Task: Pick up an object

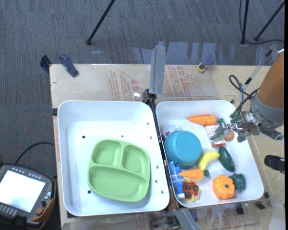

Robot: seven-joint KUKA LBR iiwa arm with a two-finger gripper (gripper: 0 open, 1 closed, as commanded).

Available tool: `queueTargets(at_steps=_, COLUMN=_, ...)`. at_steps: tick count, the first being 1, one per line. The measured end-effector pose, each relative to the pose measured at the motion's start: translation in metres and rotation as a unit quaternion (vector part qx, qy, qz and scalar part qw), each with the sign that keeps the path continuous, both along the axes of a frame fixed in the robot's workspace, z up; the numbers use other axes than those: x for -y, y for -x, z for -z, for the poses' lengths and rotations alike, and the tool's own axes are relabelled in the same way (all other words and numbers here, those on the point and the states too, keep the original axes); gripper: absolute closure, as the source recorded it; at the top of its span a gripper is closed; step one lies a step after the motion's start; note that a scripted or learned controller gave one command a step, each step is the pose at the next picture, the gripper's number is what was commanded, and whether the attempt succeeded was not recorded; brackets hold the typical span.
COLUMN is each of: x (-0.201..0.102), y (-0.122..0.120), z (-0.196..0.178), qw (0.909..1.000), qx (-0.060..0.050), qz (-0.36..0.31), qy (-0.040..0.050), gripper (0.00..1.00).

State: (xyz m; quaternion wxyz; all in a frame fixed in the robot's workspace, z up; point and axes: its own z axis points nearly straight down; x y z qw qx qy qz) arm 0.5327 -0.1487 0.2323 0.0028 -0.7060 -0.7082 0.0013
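Two shallow white bins are sitting side by side on the cardboard-topped bench, and the grey arm with its orange band is reaching in from the right over the right bin [259, 176]. The gripper [222, 131] is hanging low over the upper right part of that bin, its fingers slightly parted around a small reddish-orange item [227, 136] lying just beneath them; from here I cannot tell whether they are actually gripping it or merely touching it. Just to the left of the gripper a carrot [202, 120] is lying near the bin's far wall, and a blue bowl [183, 148] is sitting upside down toward the bin's middle. A yellow banana [208, 159] is resting against the bowl's lower right edge, with a dark green pepper [226, 158] just beside it. A second carrot [192, 174] is lying below the bowl, an orange pumpkin [223, 187] is sitting near the front right corner, and a dark green piece [238, 180] is touching the pumpkin's right side. The left bin [72, 119] is holding a green divided plate [119, 170], lying flat toward the front. A teach pendant [20, 194] is glowing on the floor at the lower left
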Motion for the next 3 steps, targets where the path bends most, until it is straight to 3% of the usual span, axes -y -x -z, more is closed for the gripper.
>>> queueTargets(at_steps=1, x=0.014, y=-0.075, z=0.109, qw=0.9968, qx=0.003, qz=-0.08, qy=0.0023, gripper=0.0)
queueTargets(at_steps=2, x=0.014, y=-0.075, z=0.108, qw=0.9968, qx=0.003, qz=-0.08, qy=0.0016, gripper=0.0)
queueTargets(at_steps=3, x=0.011, y=-0.107, z=0.066, qw=0.9824, qx=0.004, qz=-0.187, qy=0.0011, gripper=0.0)
